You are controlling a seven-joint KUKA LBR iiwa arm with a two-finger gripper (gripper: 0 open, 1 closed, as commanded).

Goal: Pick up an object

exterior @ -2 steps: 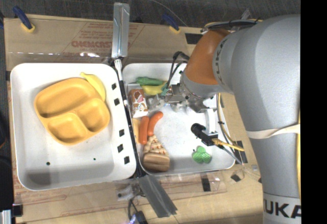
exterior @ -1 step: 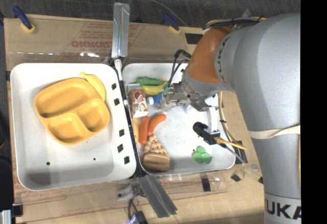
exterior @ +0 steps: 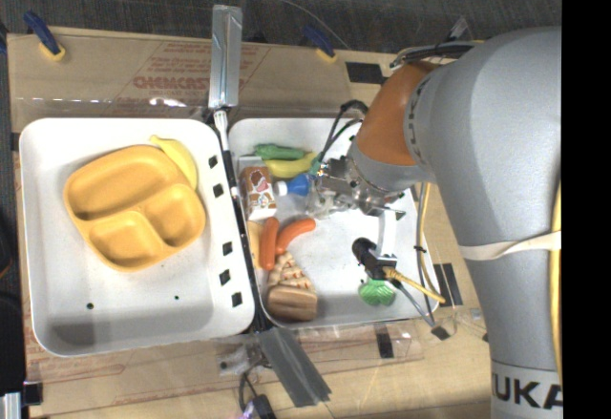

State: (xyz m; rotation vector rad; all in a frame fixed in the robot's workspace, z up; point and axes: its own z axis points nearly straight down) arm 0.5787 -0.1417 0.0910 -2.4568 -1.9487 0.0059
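Hotdog [exterior: 296, 230] beside lowered gripper [exterior: 331, 198].

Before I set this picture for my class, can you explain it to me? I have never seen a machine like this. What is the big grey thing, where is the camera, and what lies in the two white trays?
The big grey shape is a robot arm with an orange band above its wrist. One camera looks down at a slant from above the bench. The arm's gripper is low inside the right bin; whether it holds anything cannot be seen. That bin contains toy food: a banana, sausages, a wooden piece and a green item. The left bin holds a yellow divided plate.
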